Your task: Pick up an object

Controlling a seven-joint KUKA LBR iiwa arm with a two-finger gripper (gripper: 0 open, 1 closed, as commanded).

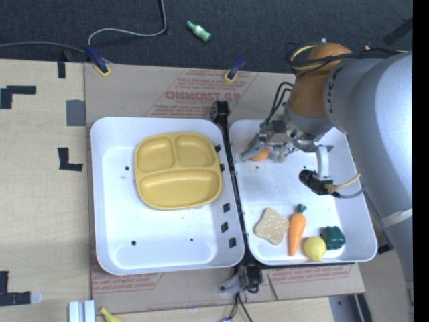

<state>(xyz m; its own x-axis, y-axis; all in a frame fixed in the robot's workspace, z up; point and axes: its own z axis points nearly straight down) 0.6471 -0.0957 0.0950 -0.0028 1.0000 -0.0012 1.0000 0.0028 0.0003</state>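
Note:
My gripper [267,147] is down in the right bin [348,180], near its far left corner. A small orange object [259,155] sits between the fingertips, and the fingers look closed around it. Near the bin's front edge lie a slice of bread [271,227], a carrot [296,229], a yellow lemon [314,248] and a dark green piece [332,236]. The left bin [114,240] holds a yellow divided plate [178,169].
The grey arm with its orange band [315,86] covers the right bin's far right side. A black divider [228,173] runs between the bins. Cables and a green item [199,31] lie on the dark floor beyond the bench.

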